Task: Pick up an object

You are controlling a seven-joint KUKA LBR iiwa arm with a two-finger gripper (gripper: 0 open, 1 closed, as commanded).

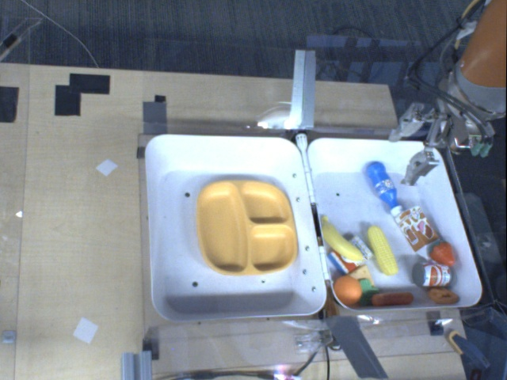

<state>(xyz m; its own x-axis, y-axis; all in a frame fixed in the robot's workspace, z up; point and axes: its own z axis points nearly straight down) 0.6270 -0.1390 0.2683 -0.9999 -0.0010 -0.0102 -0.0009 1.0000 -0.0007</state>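
A yellow tray (244, 226) sits in a white bin (166, 212). Below the jaws lie a blue bottle (381, 184), yellow corn (383, 249) and an orange (347, 290).

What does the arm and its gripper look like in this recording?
At the view's upper right, the arm shows a rounded orange section above grey metal wrist hardware. Dark cables loop beside it. The gripper is pale grey metal with slim fingers, and a small green spot sits on the wrist bracket.

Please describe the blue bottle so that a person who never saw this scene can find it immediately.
Look at the right bin, the one crowded with toy food. The blue bottle lies alone in its far half, near the gripper. It is the only blue item; its neighbours are yellow, orange, red or brown.
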